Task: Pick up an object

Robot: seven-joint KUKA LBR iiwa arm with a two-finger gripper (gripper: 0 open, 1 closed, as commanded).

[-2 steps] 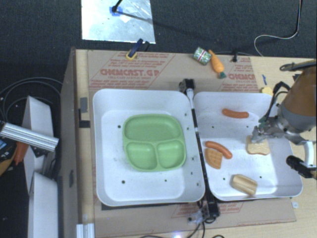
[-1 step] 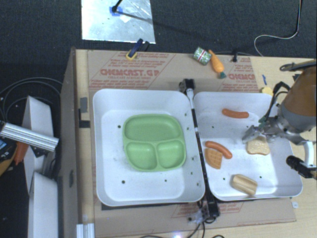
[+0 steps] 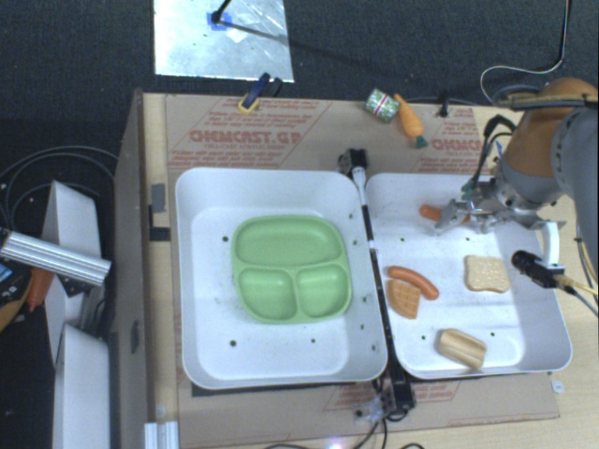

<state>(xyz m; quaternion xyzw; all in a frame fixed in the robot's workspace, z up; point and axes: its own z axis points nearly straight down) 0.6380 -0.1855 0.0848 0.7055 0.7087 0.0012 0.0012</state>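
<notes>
A: How do the jaws of the metal two-finger gripper [image 3: 456, 215] stand?

B: Low in the right-hand shallow white plastic bin [image 3: 552, 344], the tips at a small orange-red piece [image 3: 430, 212]. Whether they are apart or clamped on it, I cannot tell; the piece looks beside the tips rather than plainly between them.

A: What else lies in that right bin?

B: Towards its middle, a glossy red-orange sausage [image 3: 413, 281] touching a ridged orange waffle-like wedge [image 3: 404, 299]. Right of those, a pale square slice of toast [image 3: 487, 274] with a browner crust. Near the front wall, a smooth tan bread roll [image 3: 461, 347].

A: And beyond the right bin?

B: Just beside its left wall sits the left white bin [image 3: 192, 251], holding a matte green three-compartment plate [image 3: 291, 267]. Behind the right bin, on the printed cardboard [image 3: 309, 124], a small green-labelled can [image 3: 382, 104] touches an orange toy carrot [image 3: 410, 120].
</notes>
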